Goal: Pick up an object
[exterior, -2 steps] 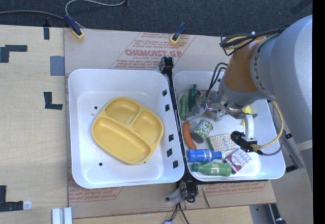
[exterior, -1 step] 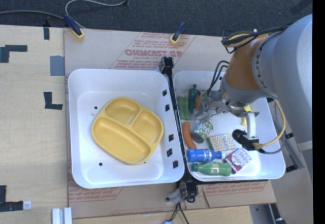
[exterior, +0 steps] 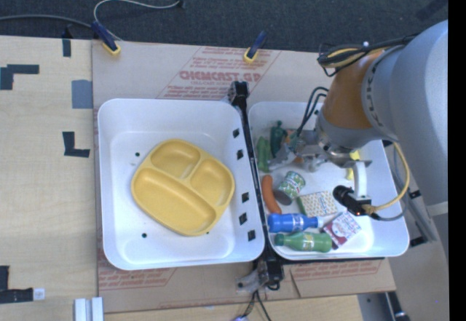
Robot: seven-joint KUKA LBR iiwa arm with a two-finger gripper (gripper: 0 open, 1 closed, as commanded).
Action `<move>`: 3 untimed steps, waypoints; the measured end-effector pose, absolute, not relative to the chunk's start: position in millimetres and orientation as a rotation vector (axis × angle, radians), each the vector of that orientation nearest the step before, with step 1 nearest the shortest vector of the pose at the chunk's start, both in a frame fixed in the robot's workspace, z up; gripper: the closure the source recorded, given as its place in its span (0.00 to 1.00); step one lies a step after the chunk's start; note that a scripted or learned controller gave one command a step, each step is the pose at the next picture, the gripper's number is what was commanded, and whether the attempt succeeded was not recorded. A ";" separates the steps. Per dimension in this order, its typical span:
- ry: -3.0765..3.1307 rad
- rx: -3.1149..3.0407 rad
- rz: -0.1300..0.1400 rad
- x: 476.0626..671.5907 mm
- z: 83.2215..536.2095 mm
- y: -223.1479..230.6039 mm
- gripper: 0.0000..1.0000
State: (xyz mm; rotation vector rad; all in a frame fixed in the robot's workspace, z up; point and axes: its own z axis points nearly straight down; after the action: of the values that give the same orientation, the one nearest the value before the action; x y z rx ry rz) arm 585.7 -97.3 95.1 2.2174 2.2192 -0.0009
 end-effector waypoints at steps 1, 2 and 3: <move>2.219 2.218 -0.001 581.3 85.7 -96.3 0.00; 2.219 2.218 -0.001 581.5 95.2 -96.2 1.00; 2.219 2.218 -0.001 581.4 95.2 -96.3 0.00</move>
State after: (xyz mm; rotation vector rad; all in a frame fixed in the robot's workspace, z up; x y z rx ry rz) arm 581.4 -96.3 95.2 2.2178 2.2191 -0.0009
